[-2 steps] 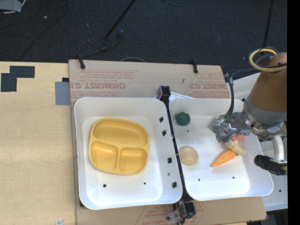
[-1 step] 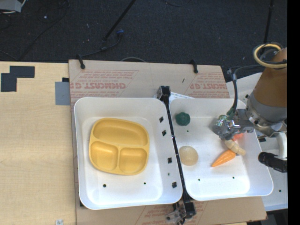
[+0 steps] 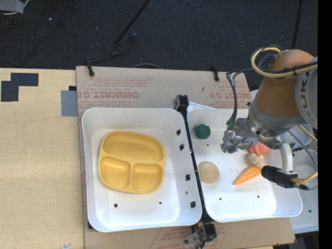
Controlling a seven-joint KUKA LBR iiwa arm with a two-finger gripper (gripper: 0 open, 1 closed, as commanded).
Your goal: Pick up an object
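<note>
Since the arm hangs low over the right bin, its claw seems set to grab; whether it is open, I cannot tell. The carrot lies just below-right, the green ball left.

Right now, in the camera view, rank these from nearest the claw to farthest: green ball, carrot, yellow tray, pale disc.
1. Carrot, just below-right of the claw, right bin.
2. Green ball, to its upper left; too close to the carrot to call firmly.
3. Pale disc, lower left.
4. Yellow tray, left bin.
</note>
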